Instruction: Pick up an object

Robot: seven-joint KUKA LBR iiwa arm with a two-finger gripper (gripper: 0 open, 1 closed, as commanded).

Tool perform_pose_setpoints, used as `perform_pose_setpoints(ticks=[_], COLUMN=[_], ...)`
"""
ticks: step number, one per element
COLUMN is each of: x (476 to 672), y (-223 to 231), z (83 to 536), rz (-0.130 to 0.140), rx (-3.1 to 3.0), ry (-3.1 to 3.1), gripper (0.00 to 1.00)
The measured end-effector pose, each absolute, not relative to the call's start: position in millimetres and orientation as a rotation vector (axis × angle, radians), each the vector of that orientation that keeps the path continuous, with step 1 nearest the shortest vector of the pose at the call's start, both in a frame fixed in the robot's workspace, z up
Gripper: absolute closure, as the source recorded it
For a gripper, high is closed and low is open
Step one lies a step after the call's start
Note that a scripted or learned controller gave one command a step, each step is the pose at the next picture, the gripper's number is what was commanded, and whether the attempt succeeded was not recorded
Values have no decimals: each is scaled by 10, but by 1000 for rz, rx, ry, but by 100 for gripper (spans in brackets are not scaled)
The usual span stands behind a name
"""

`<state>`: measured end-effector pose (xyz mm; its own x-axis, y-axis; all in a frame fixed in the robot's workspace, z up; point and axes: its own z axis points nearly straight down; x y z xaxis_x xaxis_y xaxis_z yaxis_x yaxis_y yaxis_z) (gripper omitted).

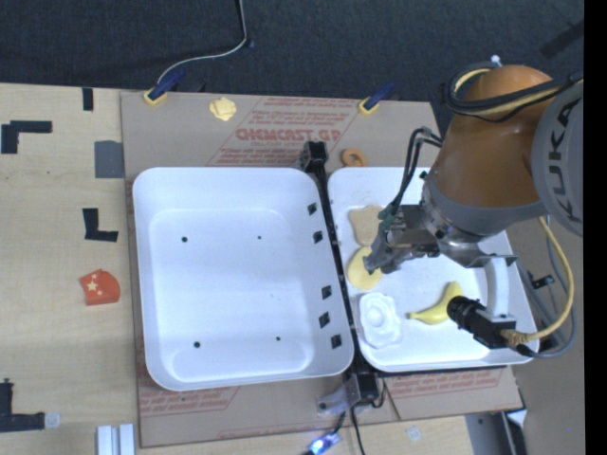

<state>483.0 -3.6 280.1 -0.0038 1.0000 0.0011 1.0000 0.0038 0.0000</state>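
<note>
The arm hangs over the right bin (493, 354), its end effector (379, 259) down low near the bin's left wall, right above a flat, pale yellow disc (360, 273). That looks like the pick it is lining up: the tool sits on the edge of that piece, and a tan, flat shape (363, 222) lies just beyond it toward the back of the bin. Whether the end effector is apart or together I cannot tell; the dark wrist hardware covers it, and nothing is visibly clamped in it.

Everything pickable is gathered in this one bin. There is a white lumpy object (378, 317) near the front, and a yellow banana-shaped toy (432, 313) just to its right. The left bin (152, 207) shares the middle divider with black clips along it, presumably so things can be carried from one side to the other.

Hard to read: the arm's bulk hides the right bin's back right part, so more may lie under there. A black fitting (471, 317) on a cable sits against the banana's right end, masking where the toy ends. Out on the table, a small yellow scrap (223, 109), an orange ring (352, 157) and a red piece (101, 287) lie outside the bins.
</note>
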Motion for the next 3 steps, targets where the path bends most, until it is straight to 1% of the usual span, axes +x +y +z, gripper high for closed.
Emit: perform_pose_setpoints(ticks=[1,2,3], x=[4955,5627,5809], y=[9,1026,1082], z=[2308,3372,2481], rz=[9,-20,13], rx=[-2217,-2211,-2216], ry=[-2219,-2241,-2221], gripper=[100,100,100])
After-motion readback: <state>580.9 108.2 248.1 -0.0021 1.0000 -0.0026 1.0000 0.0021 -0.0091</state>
